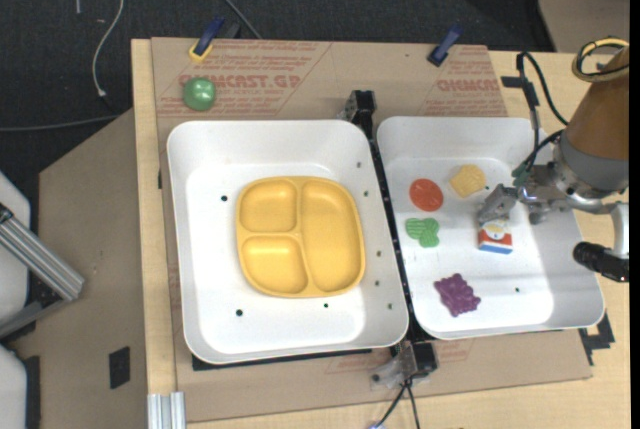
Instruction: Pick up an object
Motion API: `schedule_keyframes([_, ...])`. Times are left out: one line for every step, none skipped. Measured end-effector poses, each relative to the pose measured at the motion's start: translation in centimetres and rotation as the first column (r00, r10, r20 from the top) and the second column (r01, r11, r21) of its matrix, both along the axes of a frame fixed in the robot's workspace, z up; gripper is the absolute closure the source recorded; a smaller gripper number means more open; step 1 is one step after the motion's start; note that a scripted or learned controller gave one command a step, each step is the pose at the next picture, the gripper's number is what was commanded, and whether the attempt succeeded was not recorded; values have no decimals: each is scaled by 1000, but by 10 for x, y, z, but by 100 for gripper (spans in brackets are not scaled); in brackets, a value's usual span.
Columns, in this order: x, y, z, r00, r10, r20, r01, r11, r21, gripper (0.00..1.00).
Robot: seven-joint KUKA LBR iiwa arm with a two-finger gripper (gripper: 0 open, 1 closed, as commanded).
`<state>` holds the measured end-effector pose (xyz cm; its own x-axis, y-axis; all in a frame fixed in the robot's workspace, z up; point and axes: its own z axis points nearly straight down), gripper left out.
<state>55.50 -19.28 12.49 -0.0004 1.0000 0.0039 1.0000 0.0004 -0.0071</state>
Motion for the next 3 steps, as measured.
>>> schedule_keyframes([-1,1,-43,1000,0,1,0,1000,-1,0])
schedule_keyframes([1,1,-29,1000,0,7,0,1000,-2,100])
schedule_keyframes([2,-6,34,1000,0,14,0,1000,-7,100])
